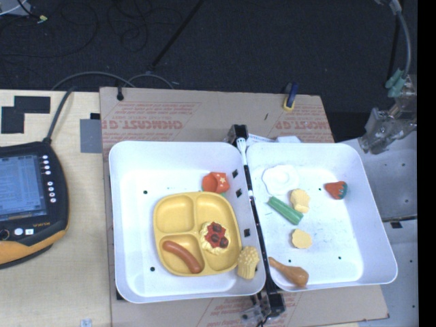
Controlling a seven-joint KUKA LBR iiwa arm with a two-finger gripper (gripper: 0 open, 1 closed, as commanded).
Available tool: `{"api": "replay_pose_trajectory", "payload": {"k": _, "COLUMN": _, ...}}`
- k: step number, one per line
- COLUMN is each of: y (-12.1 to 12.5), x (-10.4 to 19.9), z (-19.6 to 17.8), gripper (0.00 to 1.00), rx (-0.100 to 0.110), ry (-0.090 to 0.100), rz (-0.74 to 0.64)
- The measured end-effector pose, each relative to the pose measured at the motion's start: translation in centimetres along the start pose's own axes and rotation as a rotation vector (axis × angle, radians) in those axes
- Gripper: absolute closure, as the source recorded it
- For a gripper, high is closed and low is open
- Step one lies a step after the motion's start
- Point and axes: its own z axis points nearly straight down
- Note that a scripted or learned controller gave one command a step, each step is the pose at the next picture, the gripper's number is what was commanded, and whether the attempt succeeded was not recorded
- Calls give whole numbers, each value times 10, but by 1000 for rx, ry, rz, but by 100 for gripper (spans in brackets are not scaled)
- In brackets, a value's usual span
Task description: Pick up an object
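Down and left of the end effector (pixel 385 133), a toy strawberry (pixel 336 190) lies in the right bin (pixel 371 251). I cannot tell its grip.

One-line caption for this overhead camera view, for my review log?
Toy food in two white bins: yellow divided plate with sausage in the left bin, strawberry and drumstick in the right bin.

Cardboard sheet (pixel 170 118) under bins has red print, upside down, reads approx "OAKCMST CORP"; rest illegible.
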Motion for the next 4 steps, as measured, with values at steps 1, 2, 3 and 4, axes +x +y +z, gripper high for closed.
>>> {"api": "replay_pose_trajectory", "payload": {"k": 1, "y": -1, "x": 39, "z": 103, "gripper": 100, "rx": 8, "ry": 1, "rz": 3}}
{"api": "replay_pose_trajectory", "payload": {"k": 2, "y": 14, "x": 124, "z": 207, "gripper": 100, "rx": 9, "ry": 1, "rz": -1}}
{"api": "replay_pose_trajectory", "payload": {"k": 3, "y": 1, "x": 187, "z": 140, "gripper": 100, "rx": -7, "ry": 3, "rz": -1}}
{"api": "replay_pose_trajectory", "payload": {"k": 4, "y": 1, "x": 183, "z": 134, "gripper": 100, "rx": 2, "ry": -1, "rz": 4}}
